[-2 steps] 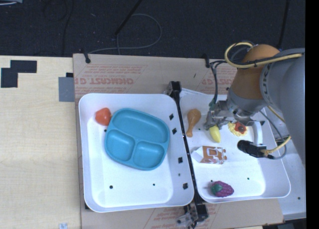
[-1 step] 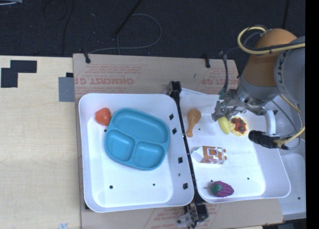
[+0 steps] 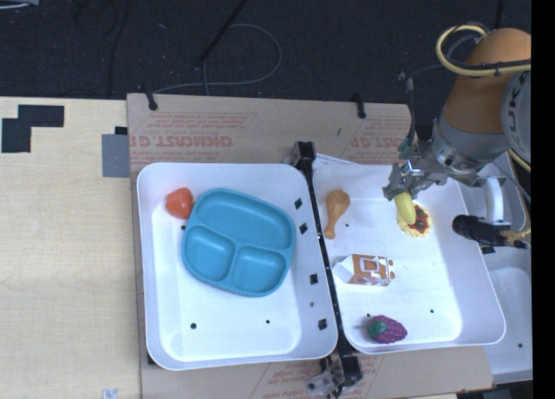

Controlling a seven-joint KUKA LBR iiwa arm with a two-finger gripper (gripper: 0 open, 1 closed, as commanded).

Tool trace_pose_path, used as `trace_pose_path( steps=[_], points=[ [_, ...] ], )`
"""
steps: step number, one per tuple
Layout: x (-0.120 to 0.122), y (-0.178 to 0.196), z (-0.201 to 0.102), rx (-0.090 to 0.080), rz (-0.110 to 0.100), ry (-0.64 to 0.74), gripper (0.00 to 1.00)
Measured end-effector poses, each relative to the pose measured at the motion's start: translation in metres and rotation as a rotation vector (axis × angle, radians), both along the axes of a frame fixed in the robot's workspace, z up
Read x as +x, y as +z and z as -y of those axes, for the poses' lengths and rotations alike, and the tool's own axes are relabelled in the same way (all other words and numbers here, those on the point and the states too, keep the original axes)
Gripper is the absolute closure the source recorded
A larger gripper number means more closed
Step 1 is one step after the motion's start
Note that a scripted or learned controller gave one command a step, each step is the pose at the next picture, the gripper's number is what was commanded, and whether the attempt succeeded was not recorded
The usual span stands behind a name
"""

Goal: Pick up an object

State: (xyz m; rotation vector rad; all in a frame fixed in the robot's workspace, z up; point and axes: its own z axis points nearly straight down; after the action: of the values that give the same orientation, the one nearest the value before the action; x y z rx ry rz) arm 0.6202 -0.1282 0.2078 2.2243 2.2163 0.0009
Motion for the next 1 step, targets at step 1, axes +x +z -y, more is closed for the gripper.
trace_pose_path(
  steps=[1],
  points=[
    [0.0008,0.0533,0.0014,0.0,0.002,0.004,1.0]
  ],
)
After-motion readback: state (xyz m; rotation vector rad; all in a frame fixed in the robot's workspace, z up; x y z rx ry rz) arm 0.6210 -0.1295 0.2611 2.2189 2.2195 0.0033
